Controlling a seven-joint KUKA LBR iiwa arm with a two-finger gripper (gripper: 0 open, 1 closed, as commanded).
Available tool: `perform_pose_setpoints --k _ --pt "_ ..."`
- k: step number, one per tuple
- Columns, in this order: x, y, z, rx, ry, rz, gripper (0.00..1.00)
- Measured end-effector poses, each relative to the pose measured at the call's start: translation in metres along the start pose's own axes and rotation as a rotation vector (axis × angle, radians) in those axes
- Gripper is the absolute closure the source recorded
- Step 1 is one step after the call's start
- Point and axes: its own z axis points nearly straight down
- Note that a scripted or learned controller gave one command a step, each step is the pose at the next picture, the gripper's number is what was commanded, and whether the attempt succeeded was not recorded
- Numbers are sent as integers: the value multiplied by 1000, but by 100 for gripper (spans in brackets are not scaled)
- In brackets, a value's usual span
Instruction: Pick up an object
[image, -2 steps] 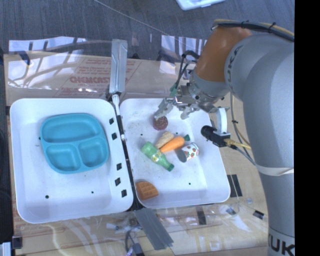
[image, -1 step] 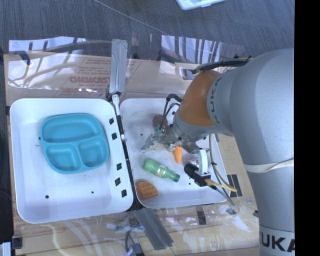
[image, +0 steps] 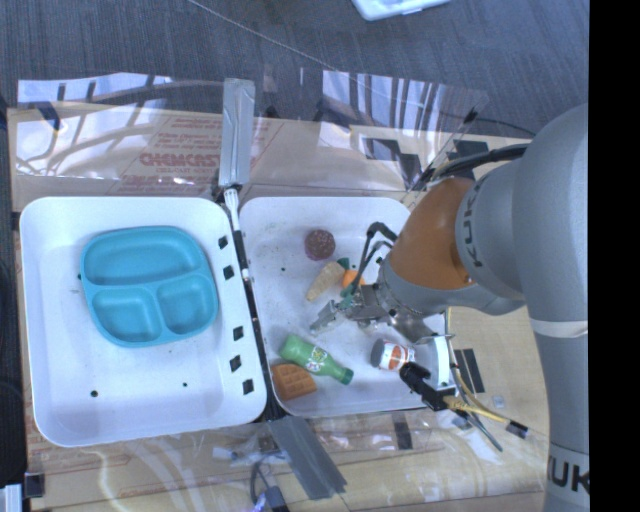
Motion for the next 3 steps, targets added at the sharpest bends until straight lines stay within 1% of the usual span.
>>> perform_pose_setpoints --k 1,2,3 --pt "31 -45 1 0 1 -1 0" --pt "-32 -43 -141 -12 -4 2 0" --pt "-34 52 -4 6 2 -2 0"
